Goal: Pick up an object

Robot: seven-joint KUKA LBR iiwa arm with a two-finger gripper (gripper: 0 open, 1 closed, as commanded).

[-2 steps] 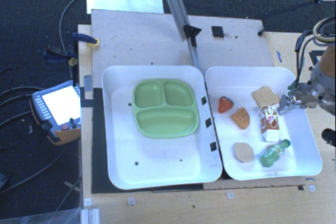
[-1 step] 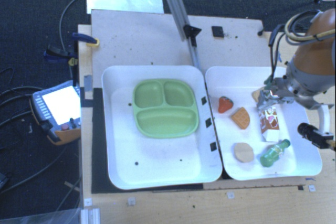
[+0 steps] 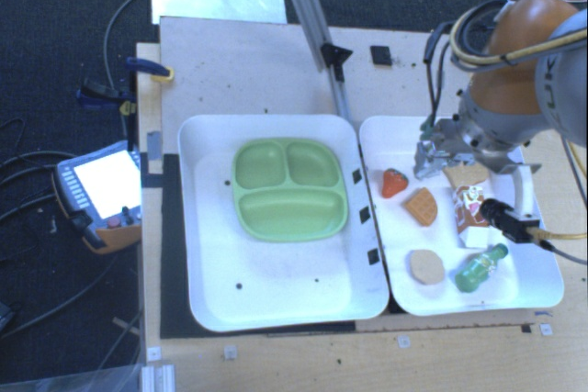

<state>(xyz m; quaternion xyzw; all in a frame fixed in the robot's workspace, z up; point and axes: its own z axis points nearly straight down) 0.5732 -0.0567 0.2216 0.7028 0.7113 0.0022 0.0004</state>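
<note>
My gripper (image 3: 428,162) hangs over the right bin (image 3: 386,138), near its upper middle, just right of and above a red strawberry-like toy (image 3: 394,183). Below it lie an orange waffle-like piece (image 3: 423,207), a tan round cookie (image 3: 426,267), a green bottle (image 3: 480,269) and a white and red carton (image 3: 470,214). A tan slice (image 3: 466,175) sits right under the wrist. Nothing shows between the fingers from this angle.
The left bin (image 3: 207,225) holds a green divided plate (image 3: 289,188). A metal pole (image 3: 308,0) slants down to the bins' shared edge. Cables and a handheld pendant (image 3: 101,193) lie left of the bench.
</note>
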